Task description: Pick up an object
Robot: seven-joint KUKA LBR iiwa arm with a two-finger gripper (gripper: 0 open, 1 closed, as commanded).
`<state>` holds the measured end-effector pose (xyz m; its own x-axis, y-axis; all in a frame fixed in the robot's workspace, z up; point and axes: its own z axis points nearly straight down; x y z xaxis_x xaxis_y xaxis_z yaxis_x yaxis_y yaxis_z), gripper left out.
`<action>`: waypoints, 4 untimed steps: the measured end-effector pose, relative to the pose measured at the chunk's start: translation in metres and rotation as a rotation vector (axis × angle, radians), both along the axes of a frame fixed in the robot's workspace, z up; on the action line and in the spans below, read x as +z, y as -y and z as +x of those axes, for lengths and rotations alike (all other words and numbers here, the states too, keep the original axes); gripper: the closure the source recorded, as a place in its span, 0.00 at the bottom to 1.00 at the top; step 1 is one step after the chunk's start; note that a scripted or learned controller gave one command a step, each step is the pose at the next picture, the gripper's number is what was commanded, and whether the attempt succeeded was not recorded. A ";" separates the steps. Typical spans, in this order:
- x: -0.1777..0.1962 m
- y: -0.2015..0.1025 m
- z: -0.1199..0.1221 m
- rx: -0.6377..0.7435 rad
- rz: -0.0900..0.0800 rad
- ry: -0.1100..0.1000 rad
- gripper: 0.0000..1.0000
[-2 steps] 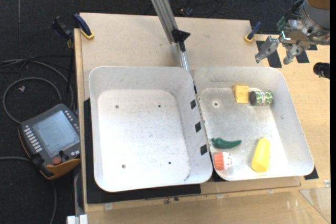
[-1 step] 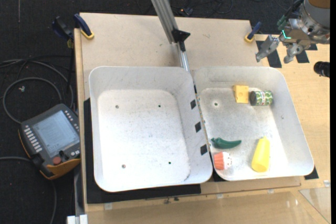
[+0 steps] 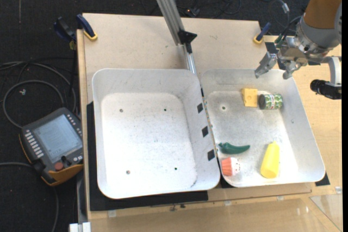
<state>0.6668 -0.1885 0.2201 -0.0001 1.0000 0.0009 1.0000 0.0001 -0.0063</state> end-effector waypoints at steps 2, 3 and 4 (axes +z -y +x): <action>-0.096 -0.014 0.003 0.003 0.000 0.003 0.00; -0.081 -0.013 0.005 0.003 -0.002 0.010 1.00; -0.034 -0.021 0.006 0.004 -0.002 0.013 1.00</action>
